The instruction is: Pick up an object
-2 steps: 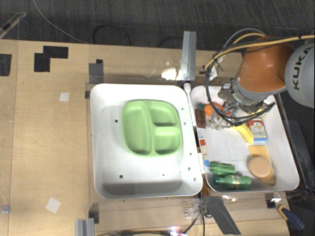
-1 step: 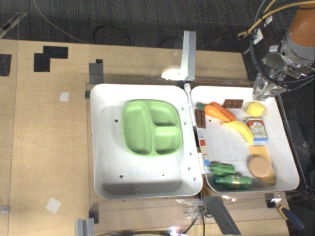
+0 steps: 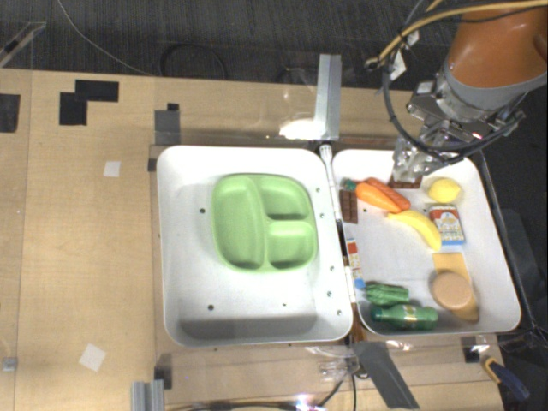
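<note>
hand (image 3: 409, 171): hanging over the top edge of the right bin, honestly can't tell how its grip stands from up here
arm (image 3: 497, 37): orange and grey, coming in from the upper right corner with cables looping off it
carrot (image 3: 383, 195): orange, lying just below and left of the hand, nothing is gripping it
lemon (image 3: 443, 190): yellow, just right of the hand
banana (image 3: 417, 224): right under the carrot, slanting down to the right
small carton (image 3: 448, 225): red and white, touching the banana's lower end
round tan thing (image 3: 453, 290): lower right of the bin
green bottles (image 3: 398, 306): two of them along the bottom edge
right bin (image 3: 505, 272): white, holds all the above
left bin (image 3: 184, 229): white, holds a green divided tray (image 3: 261, 221)
tabletop (image 3: 77, 247): pale wood
</note>
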